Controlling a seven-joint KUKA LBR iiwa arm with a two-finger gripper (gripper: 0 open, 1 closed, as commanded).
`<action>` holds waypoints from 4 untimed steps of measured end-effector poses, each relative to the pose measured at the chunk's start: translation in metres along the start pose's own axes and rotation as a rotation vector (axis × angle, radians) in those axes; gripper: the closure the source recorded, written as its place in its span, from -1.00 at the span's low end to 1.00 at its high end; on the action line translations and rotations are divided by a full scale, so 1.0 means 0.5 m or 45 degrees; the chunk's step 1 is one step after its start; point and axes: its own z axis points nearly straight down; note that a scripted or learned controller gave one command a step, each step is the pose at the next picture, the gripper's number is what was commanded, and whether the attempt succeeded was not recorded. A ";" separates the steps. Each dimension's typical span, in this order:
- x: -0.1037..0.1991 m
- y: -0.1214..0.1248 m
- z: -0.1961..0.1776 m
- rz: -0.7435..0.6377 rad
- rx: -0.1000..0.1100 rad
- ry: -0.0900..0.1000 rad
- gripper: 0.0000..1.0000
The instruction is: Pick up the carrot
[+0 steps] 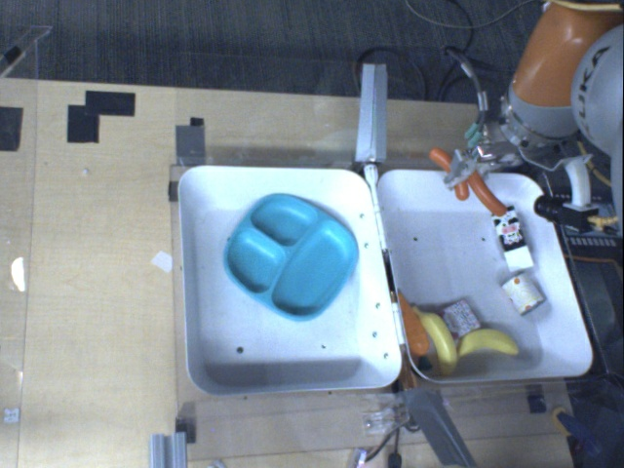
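Two white bins sit side by side on the bench [97,261]. The left bin [205,359] holds a blue divided plate [291,254], tilted.

The carrot [475,181] is in the upper right of the frame, at the right bin's [565,349] top rim, lying slantwise, one orange end toward the upper left and the other toward the lower right. The end effector [466,169] is on it, fingers pinching the carrot near its upper part. The grey arm with its orange band [556,57] enters from the top right.

Lower in the right bin: a second orange piece [414,331] against the left wall, two bananas [466,342] beside it, a small grey packet [460,315], and two small white boxes [519,271] near the right wall.
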 end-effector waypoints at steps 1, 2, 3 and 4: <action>0.174 -0.058 0.037 -0.241 0.005 0.004 1.00; 0.422 -0.055 0.013 -0.618 0.003 0.005 1.00; 0.520 -0.049 -0.029 -1.049 0.000 0.005 1.00; 0.520 -0.049 -0.029 -1.049 0.000 0.005 -1.00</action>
